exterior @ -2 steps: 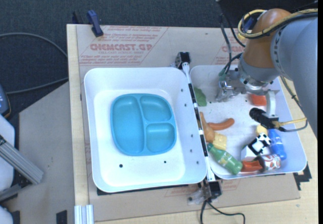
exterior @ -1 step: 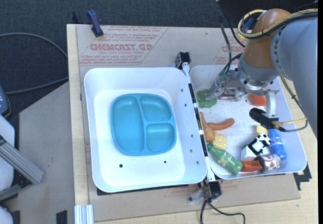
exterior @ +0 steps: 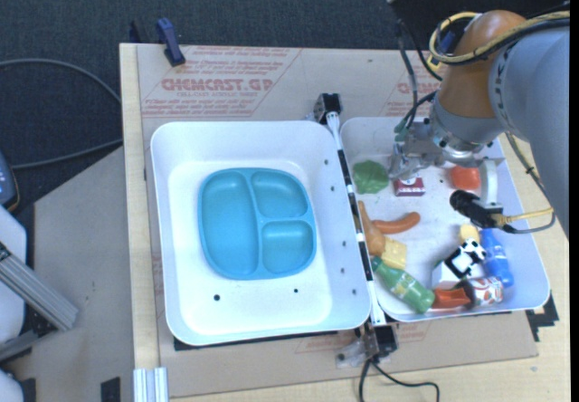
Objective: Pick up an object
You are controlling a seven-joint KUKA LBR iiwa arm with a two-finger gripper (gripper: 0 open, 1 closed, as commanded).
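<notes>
The gripper hung low in the right bin over the small red-and-white object beside the green piece — jaw state untellable — so the reach was underway, and closing on it came next.

You have two bins side by side on the worktop. The left bin holds a divided plate at its middle. The right bin holds the clutter: a leaf at its far left, a carrot just nearer, then a block and a bottle along the near left. A cow and a can sit near right. The claw hangs over the far part, beside the leaf.
</notes>
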